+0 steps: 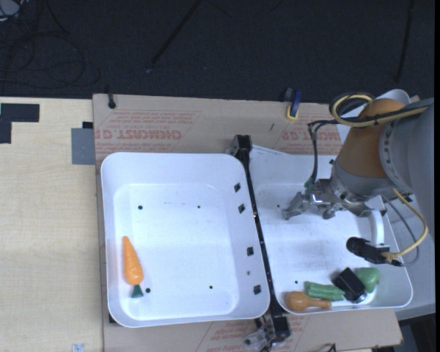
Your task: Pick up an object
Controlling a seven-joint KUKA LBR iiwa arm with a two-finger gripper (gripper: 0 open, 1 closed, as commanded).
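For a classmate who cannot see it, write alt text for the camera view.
A grey arm reaches from the right over the right bin, its gripper above the bin's bare upper floor. Green, black and orange items cluster at that bin's near edge; a toy carrot lies in the left bin.

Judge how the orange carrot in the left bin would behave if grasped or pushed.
The carrot looks like a rigid plastic toy, so probably stiff and light. Its tapered, rounded body could slip from the fingers. Lying flat near the left bin wall, it may roll if nudged sideways.
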